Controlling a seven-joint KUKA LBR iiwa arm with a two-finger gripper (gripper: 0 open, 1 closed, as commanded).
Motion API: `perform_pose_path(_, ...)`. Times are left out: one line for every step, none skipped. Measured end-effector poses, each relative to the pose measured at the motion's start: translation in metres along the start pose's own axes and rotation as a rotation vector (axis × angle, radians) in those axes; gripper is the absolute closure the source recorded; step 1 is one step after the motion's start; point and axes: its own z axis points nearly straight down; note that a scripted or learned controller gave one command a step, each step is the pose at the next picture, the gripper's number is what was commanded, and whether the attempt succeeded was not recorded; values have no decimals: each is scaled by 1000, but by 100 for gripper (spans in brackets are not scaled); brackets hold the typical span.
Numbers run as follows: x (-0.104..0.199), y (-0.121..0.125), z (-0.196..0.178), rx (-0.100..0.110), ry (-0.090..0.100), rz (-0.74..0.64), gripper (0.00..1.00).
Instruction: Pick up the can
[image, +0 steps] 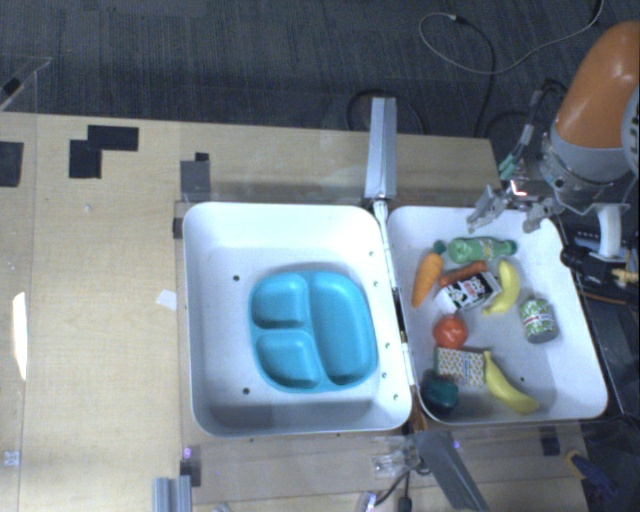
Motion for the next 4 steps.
perform_pose_path(-69,-52,11,0,-2,26,0)
perform_pose_path(-75,-116,134,3,0,98,0)
perform_pose_path(-75,-114,123,-3,-1,97,100)
perform_pose_path(-68,-116,119,0,-1,-89,100)
